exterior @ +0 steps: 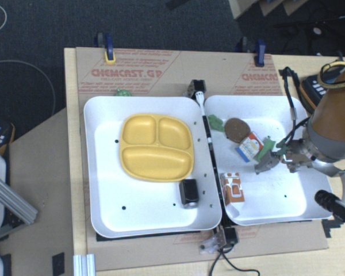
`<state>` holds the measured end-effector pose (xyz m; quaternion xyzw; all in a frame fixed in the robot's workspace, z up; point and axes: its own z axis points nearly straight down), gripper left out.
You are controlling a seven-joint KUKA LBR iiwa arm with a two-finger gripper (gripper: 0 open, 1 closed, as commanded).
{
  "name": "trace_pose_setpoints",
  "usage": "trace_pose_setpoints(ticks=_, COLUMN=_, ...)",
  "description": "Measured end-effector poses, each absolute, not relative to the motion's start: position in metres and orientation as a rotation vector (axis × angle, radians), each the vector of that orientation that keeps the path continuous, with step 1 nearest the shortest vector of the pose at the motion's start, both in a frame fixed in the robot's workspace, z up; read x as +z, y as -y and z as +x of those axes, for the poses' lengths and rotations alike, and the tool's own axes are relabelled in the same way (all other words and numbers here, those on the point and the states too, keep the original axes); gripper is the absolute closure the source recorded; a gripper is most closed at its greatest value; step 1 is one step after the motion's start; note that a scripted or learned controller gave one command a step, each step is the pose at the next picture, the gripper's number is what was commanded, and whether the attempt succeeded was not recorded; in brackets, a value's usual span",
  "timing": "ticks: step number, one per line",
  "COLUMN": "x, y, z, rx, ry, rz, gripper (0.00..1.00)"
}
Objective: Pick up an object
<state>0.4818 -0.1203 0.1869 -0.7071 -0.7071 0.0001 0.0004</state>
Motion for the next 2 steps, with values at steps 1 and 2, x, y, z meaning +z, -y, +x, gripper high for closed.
trace_pose_setpoints(ticks=1, x=0.197, y=0.120, z=0.483, rx=-0.002, ry=2.223, rz=-2.223, gripper=1.00)
trace_pose_setpoints(ticks=2, x=0.216, y=0.058, z=0.480, rx=-0.005, ry=2.230, rz=-2.215, gripper=1.00)
